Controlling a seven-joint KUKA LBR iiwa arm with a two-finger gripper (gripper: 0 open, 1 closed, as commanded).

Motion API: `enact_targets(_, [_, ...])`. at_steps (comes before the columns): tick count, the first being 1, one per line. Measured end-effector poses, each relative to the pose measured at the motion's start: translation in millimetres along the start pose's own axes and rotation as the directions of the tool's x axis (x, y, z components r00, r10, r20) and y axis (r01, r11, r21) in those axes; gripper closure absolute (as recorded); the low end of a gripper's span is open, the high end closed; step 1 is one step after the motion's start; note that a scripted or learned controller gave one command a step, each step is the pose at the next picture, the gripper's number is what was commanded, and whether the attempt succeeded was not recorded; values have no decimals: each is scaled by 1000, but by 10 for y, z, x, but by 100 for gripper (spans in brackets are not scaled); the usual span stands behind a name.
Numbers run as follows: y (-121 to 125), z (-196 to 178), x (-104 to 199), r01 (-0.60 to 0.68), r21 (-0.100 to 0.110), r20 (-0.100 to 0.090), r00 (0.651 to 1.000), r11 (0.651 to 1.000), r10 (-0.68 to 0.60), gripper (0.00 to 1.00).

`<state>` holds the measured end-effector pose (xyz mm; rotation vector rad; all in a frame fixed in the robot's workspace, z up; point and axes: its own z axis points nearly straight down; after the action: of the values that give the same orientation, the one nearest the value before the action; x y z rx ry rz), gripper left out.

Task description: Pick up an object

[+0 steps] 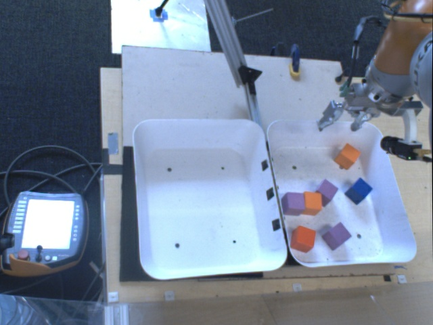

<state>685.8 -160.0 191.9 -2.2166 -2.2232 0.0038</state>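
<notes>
Several small blocks lie in the right bin [392, 202]: an orange block [347, 156] near the back, a blue block [358, 190], a purple block [327, 191], a purple block [293, 203] touching an orange block [312, 202], an orange block [304, 238] and a purple block [336, 235] near the front. My gripper [345, 117] hangs above the right bin's back rim, fingers spread open with nothing between them. It is up and left of the nearest orange block, apart from it.
The left bin [203, 195] stands beside the right one. A slanted metal pole [230, 39] crosses the bench behind the bins. A yellow-and-blue clamp [295, 63] sits at the board's back edge. A teach pendant [44, 232] lies far left.
</notes>
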Motion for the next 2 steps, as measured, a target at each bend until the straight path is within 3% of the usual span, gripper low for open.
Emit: enact_targets(2, [-100, 1033, 38, 1, -1, -1, 1000, 1000, -1, 0])
